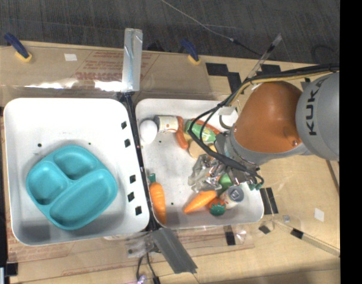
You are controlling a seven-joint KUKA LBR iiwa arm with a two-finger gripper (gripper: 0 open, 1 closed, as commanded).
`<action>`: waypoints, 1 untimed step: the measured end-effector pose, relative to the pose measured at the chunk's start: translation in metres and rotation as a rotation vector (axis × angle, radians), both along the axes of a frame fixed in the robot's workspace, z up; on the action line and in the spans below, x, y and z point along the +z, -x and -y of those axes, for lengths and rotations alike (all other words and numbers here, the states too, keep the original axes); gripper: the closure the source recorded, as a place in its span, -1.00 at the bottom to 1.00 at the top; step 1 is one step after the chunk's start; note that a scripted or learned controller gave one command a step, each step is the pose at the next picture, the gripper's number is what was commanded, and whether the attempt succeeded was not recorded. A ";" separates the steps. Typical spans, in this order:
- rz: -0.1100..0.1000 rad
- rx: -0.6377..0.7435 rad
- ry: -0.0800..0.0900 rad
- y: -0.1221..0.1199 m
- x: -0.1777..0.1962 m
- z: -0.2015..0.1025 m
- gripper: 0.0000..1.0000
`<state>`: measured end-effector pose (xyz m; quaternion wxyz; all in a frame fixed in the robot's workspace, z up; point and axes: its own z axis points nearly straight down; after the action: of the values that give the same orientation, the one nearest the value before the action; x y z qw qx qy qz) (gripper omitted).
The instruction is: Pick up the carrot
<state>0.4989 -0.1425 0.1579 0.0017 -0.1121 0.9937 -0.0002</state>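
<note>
Right now your gripper (209, 173) hovers above the carrot (199, 202) in the right bin (169, 108), opening unreadable; next, descend and close.

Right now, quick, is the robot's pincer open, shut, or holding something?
Pincer: cannot be told; it sits low in the right white bin, just above the orange carrot with the green top.

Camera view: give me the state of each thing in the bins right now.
gripper: down in the right bin, above a carrot.
carrot: lying flat under the gripper.
second carrot: lying along the bin's left wall.
teal plate: flat in the left bin.
</note>
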 end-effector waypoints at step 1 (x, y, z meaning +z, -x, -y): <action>-0.001 -0.154 0.000 -0.045 0.034 0.021 1.00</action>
<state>0.5437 -0.1638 0.1920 0.0012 -0.0351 0.9994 -0.0003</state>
